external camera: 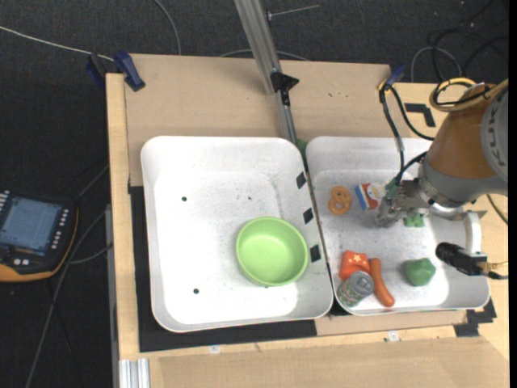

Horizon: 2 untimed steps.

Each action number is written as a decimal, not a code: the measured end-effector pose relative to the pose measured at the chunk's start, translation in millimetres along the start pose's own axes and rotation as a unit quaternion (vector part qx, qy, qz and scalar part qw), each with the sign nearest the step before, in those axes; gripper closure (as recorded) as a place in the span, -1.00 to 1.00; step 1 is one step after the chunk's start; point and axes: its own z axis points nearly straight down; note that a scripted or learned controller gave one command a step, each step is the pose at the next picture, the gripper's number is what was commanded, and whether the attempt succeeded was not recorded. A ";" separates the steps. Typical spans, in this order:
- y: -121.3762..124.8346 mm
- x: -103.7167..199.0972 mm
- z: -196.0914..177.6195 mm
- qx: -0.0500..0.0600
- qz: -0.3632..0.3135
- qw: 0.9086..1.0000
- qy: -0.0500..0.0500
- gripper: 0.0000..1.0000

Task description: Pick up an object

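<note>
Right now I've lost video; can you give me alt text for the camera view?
The grey arm's gripper is low in the right bin, beside a small red, white and blue item and an orange pretzel-shaped piece. Nearer the front lie a can, an orange carrot and a green lump. The left bin holds a green bowl.

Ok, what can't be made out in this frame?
- Gripper, camera view: too small and dark against the bin to tell open from shut.
- Green item beside it: partly hidden by the arm.
- Can: label too small to read.
- Arm: cut off by the right edge.
</note>
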 end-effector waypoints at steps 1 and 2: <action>-1.0 -2.8 -42.7 -0.001 0.000 1.000 -0.001 1.00; 2.7 -6.2 -85.9 -0.001 0.000 1.000 -0.001 1.00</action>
